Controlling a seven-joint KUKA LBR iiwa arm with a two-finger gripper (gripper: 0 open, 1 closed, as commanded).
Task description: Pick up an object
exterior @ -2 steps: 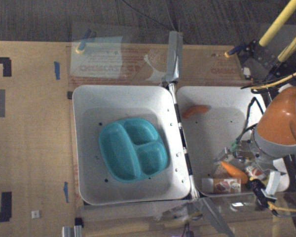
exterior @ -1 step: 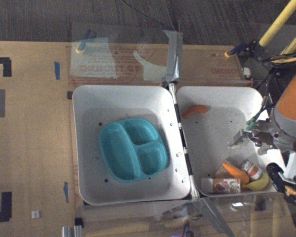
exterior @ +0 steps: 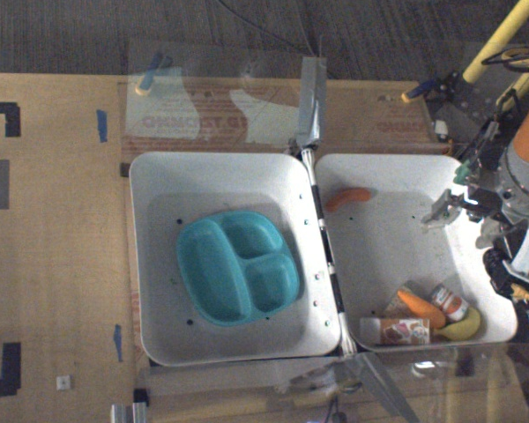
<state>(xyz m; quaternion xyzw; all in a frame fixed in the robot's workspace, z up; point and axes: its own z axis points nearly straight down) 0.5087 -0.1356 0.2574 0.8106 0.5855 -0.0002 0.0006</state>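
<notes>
We judge the pick as not yet made; the gripper (exterior: 461, 203) hangs over the right bin (exterior: 379, 263) near its right wall, and we cannot tell how it is set; nothing shows in its grasp; the candidates lie apart from it: an orange sausage (exterior: 348, 198) by the divider, and a carrot (exterior: 420, 305), banana (exterior: 463, 326), small can (exterior: 450, 302) and flat packet (exterior: 397, 330) clustered at the near corner; the teal tray (exterior: 236, 267) sits in the left bin (exterior: 150, 236)

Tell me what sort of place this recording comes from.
Most likely a robotics lab or test cell. A bench marked with tape holds two white bins, cables trail over carpet, and the items are toy food: a teal divided plate, a carrot, a banana. The end effector hangs over the right bin.
</notes>
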